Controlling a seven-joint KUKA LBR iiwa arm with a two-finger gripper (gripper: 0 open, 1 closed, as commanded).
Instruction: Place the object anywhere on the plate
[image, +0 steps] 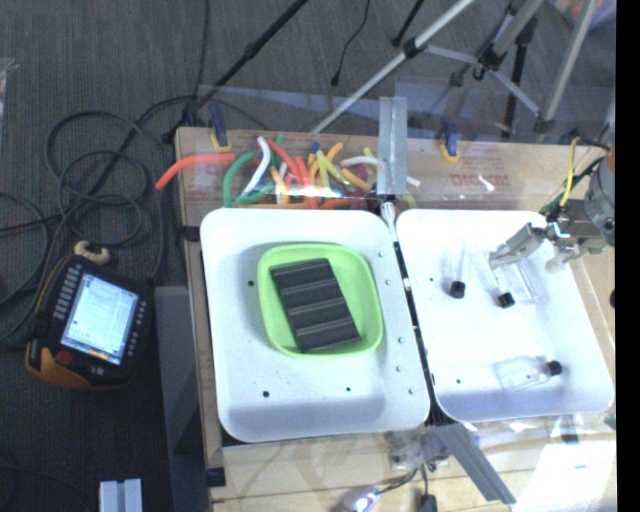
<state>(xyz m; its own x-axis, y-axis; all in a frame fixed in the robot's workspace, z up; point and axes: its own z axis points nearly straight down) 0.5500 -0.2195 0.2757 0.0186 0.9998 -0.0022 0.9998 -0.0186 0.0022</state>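
I'm at the pick: the gripper, jaw state unclear, hovers over the right bin by clear vials; next, grasp one, carry to the plate.

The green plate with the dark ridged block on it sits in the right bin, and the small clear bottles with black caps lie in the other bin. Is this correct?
Not quite. The camera view shows the green plate, with the dark ridged block on it, in the left bin, not the right. The small clear bottles with black caps lie in the right bin.
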